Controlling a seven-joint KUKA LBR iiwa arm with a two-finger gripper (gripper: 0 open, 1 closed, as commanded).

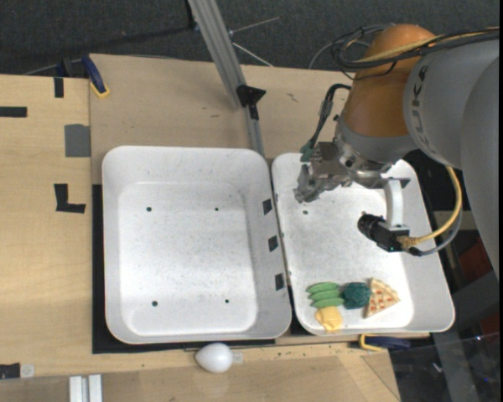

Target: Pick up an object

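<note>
The left bin (184, 241) sits bare white, with a white egg (215, 358) on the bench just below its front edge. In the right bin (318, 233) the gripper (306, 189) hangs over the far left corner; whether it is spread or closed cannot be told, and nothing shows in its grasp. The toys cluster at the near edge: green pod (324, 292), yellow piece (329, 317), dark green piece (355, 293), pizza slice (381, 296). They lie toward the viewer and slightly right of the gripper, well apart from it.
</note>
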